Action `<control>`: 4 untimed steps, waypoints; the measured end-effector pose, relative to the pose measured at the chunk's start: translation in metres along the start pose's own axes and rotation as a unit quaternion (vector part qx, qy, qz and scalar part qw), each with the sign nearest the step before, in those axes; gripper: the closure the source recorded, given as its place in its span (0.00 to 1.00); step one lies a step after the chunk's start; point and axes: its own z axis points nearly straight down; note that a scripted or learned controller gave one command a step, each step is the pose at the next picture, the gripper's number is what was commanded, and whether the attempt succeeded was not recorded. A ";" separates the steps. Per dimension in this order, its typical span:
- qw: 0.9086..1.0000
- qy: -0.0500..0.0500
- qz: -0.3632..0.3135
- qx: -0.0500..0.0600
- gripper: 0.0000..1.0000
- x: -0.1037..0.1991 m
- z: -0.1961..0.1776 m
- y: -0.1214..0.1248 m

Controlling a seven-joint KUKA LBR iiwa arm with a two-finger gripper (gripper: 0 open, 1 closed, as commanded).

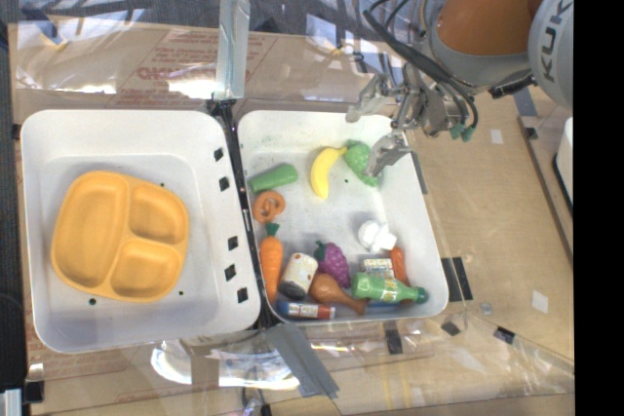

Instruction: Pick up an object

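At the near edge of the right bin point(429, 239) lie a bottle point(388, 289), drumstick point(336, 291), carrot point(271, 261) and grapes point(334, 262); the left bin point(39, 209) holds a yellow tray point(119, 235). Farther back lie a cucumber point(272, 177) and banana point(325, 170); the gripper point(386, 154) sits at the green broccoli point(358, 160) by the far right wall; whether its fingers are spread or pinching it, I cannot tell.

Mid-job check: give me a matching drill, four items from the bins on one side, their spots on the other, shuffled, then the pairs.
Items:
1. yellow plastic divided tray
2. yellow toy banana
3. green toy bottle
4. orange toy carrot

Spots:
A. right bin's near right corner
B. left bin
C. against the right bin's left wall
D. right bin's far half, just left of the tool

Pairs: 1-B, 2-D, 3-A, 4-C
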 end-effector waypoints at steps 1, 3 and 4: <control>0.999 0.006 -0.041 -0.003 0.00 -0.044 0.184 -0.034; 1.000 0.001 -0.027 -0.001 0.00 -0.014 0.198 -0.028; 1.000 -0.001 -0.031 -0.001 1.00 -0.017 0.187 -0.025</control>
